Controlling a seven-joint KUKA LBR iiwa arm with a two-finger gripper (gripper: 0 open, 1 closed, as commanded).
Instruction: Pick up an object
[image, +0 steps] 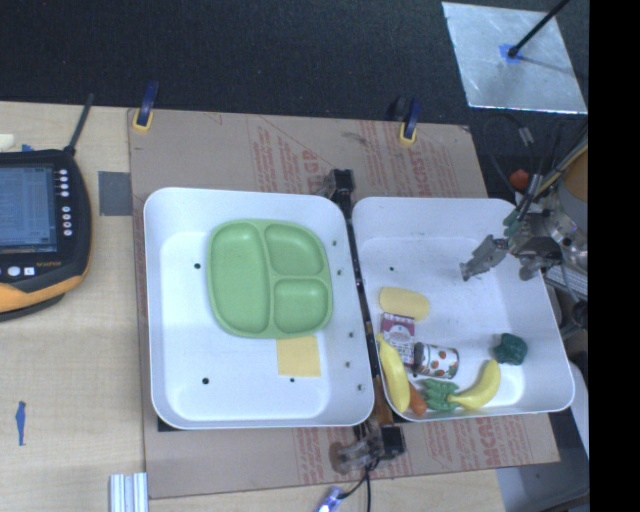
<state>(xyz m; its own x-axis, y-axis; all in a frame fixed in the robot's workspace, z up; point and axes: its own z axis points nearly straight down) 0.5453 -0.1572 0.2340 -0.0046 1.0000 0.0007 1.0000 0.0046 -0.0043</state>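
Camera view: two bananas (478, 387), one green plate (268, 277), two bins (170, 300).

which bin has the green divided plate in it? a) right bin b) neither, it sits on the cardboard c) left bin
c: the green divided plate lies inside the left bin, just above a flat yellow square.

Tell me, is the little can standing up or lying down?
Lying down. The can rests on its side in the right bin.
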